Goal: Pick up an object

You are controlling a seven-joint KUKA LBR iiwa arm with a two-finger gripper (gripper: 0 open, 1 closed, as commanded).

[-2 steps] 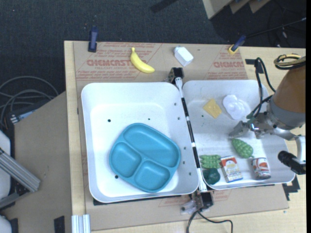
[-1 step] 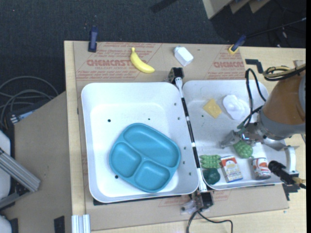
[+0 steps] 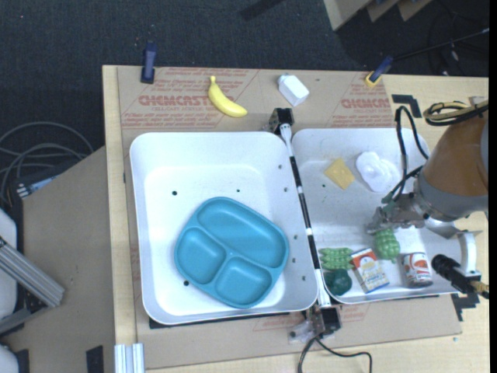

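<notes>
A: Where is the arm right now?

B: It comes in from the right and reaches over the right bin (image 3: 311,208). The jaws (image 3: 386,222) hang low over the bin floor, near its right-hand middle.

A: Are they open? Holding anything?

B: I cannot tell how far apart they stand; the wrist hides them. Nothing shows between them.

A: What lies closest to them?

B: A small green object (image 3: 387,245) sits just on the near side of the jaws; whether it touches them I cannot tell. Along the near wall of that bin there is a row: a bumpy green toy (image 3: 335,257) at the left, a dark teal round piece (image 3: 338,283) just nearer than it, a small carton (image 3: 370,270) with red and white print, and a little red and white can (image 3: 417,268) at the right.

A: And farther back?

B: A yellow sponge-like square (image 3: 338,173) and a crumpled white thing (image 3: 375,170), side by side, both well apart from the jaws.

A: The left bin?

B: The left bin (image 3: 147,208) holds a blue divided plate (image 3: 231,250) with three compartments.

A: Anything outside the bins?

B: On the tabletop (image 3: 116,130), beyond the bins, a banana (image 3: 224,99) and a small white block (image 3: 293,89).
</notes>
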